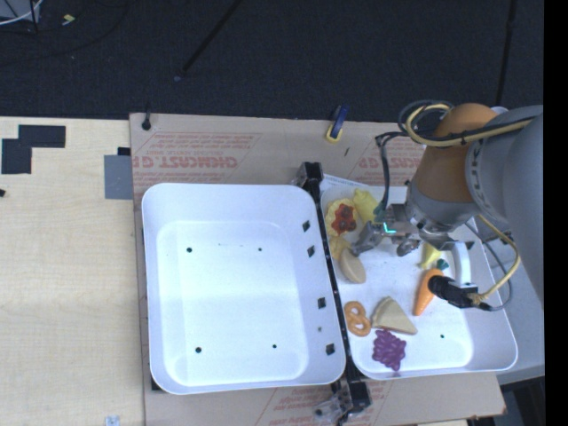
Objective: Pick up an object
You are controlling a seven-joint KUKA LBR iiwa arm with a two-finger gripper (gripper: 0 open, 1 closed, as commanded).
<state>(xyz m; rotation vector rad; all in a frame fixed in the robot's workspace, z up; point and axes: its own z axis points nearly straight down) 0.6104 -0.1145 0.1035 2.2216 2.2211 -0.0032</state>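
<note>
Several toys crowd the right bin [497,349]; my gripper [371,236] hangs low among them near the bread slice [352,268]; grip state unclear.

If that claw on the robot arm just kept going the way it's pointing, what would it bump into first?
The gripper points toward the left of the camera view and down into the right bin. Going straight on, it would probably first meet the pale beige toy just below it, or the red and yellow toy; depth is unclear.

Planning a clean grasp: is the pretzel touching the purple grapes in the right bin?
Apart. The camera view shows bare white bin floor between the pretzel and the purple grapes.
</note>
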